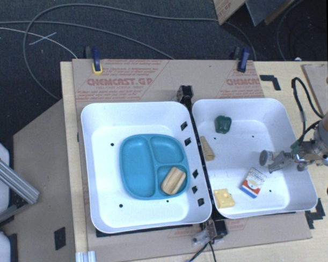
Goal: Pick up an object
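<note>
A: OK, right bin first. The gripper comes in from the right edge and sits low over the bin's right-centre floor. Grey tip points left.

B: Fingers?

A: Can't tell. Too small and blurry at the tip to see them spread or pressed together. Nothing visible between them, so not calling it a hold.

B: Nearest obj?

A: The carton, small white box w/ red and blue print. It lies tilted on the floor just below and left of the gripper tip. Near it, but contact can't be judged from this angle.

B: Other stuff in that bin?

A: A green lump up near the back wall, well apart from the gripper. A tan cone, ridged, lies along the left wall next to the divider. A yellow block sits at the front-left corner, near the rim.

B: Left bin?

A: A blue plate w/ three compartments, roughly centred. A bread roll rests in the small lower-right compartment, overhanging its edge a bit.

B: Surroundings?

A: Both bins sit side by side on a cardboard sheet w/ red print. Two blue clamps pin its back edge, one by each bin. Black clips run along the seam between the bins. Cables loop over the dark floor at upper left.
</note>
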